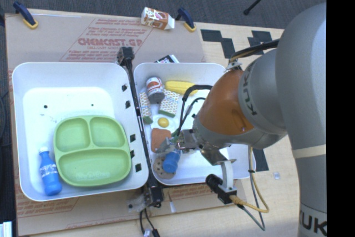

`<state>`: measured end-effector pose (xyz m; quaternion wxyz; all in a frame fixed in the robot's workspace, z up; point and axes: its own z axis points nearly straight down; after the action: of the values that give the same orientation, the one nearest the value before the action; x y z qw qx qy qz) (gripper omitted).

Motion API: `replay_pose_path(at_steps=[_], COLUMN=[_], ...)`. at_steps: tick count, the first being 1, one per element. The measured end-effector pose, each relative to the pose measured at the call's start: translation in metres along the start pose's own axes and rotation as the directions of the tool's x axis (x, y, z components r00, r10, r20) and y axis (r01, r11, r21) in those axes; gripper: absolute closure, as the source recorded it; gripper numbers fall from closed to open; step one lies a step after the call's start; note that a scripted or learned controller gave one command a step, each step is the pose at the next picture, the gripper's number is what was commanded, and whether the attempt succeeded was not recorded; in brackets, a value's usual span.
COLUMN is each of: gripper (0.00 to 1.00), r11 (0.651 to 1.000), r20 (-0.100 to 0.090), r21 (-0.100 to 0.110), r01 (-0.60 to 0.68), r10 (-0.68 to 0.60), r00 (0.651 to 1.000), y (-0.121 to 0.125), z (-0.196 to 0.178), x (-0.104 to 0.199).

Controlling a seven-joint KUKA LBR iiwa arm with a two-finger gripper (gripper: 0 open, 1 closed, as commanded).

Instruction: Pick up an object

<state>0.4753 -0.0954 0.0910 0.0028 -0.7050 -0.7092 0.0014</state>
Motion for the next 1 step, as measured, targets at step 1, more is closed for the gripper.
replay_pose_path(at_steps=[1], gripper=[1.00], r11=[1.000], r20=[0.000], r21=[0.000], r01=[0.007], r10=[-0.007], r00=[1.000], y=[0.0009], z=[-0.0102], x=[0.0000])
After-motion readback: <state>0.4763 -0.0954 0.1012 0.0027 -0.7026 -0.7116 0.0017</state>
